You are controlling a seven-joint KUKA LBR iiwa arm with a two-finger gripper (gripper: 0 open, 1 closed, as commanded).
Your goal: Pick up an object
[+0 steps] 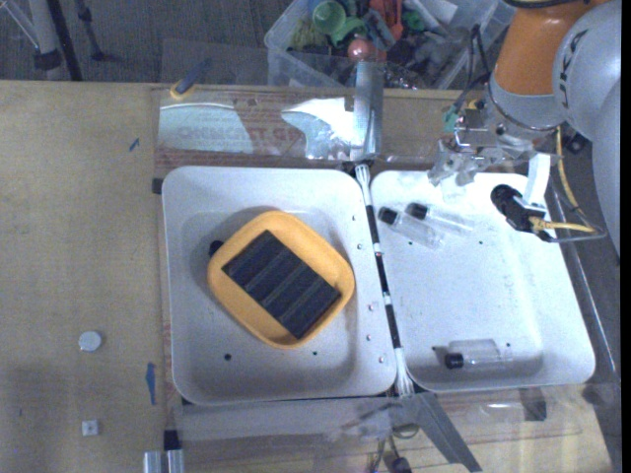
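My gripper (455, 168) hovers at the right bin's (513, 294) far rim, finger state indiscernible, near two clear vials (422, 223), the likeliest pick.

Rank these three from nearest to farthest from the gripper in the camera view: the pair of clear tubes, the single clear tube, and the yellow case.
Measured from the gripper:
1. Pair of clear tubes, top of the right bin, just below it.
2. Single clear tube, bottom edge of the right bin.
3. Yellow case, in the left bin, across the divider.
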